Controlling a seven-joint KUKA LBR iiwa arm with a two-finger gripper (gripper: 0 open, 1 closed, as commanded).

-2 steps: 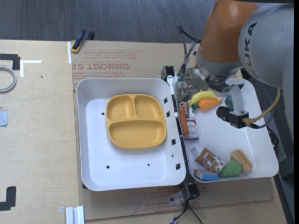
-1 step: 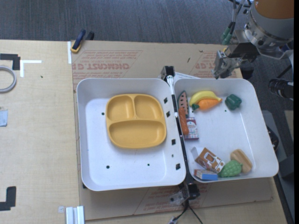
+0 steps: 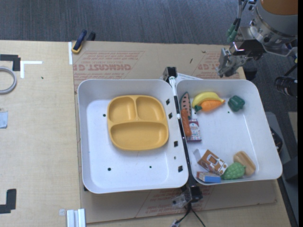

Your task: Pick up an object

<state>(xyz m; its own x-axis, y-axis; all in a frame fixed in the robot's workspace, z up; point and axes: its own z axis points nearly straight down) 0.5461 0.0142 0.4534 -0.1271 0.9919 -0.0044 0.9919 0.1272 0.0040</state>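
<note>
The gripper (image 3: 227,66) is hanging above the far rim of the right bin (image 3: 255,126), at its far corner; whether its jaws are wide or narrow cannot be told from here, and nothing is showing between them.

Two white bins are sitting side by side. The left bin (image 3: 94,169), well to the left of the jaws, is holding one yellow divided plate (image 3: 138,122) with three compartments.

Just below the jaws, inside the right bin, one banana (image 3: 207,97) is lying touching one carrot (image 3: 211,105), with one dark green pepper (image 3: 236,103) near them, below and slightly right of the jaws. Further down and left, one watermelon slice (image 3: 184,106) and one small packet (image 3: 192,129) are lying along the inner wall. Farthest from the jaws, at the near edge, one brown printed box (image 3: 212,162), one blue-and-red item (image 3: 208,177), one green bumpy piece (image 3: 234,171) and one bread loaf (image 3: 245,162) are crowding together.

The cardboard (image 3: 113,60) under the bins is bearing red printing, upside down and not legible.
</note>
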